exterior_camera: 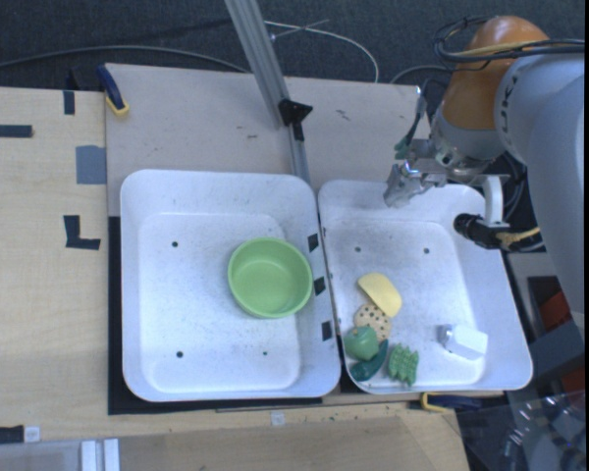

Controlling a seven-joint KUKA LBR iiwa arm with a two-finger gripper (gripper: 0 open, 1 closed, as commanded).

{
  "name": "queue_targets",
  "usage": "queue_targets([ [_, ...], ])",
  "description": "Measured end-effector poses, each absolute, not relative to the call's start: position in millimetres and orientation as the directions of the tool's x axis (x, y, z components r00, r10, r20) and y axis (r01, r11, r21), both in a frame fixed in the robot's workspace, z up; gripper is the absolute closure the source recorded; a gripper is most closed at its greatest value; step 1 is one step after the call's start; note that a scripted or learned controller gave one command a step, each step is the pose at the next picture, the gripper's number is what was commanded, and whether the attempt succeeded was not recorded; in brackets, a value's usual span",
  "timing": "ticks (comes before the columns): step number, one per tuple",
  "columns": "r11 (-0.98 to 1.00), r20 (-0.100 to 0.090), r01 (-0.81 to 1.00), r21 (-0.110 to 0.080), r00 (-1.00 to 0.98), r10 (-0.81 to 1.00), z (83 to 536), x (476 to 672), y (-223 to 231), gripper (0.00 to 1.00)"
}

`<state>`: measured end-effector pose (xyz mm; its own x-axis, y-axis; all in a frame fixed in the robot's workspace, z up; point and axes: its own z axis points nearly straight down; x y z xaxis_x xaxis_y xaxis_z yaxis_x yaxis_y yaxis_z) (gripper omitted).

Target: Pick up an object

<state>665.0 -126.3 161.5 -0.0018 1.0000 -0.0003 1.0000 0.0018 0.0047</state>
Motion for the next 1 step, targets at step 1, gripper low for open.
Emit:
queue_targets([
  [1,0.002,-0.001,1.0,0.006,-0.002,1.0,224.6,662.4,-122.8,1.0],
])
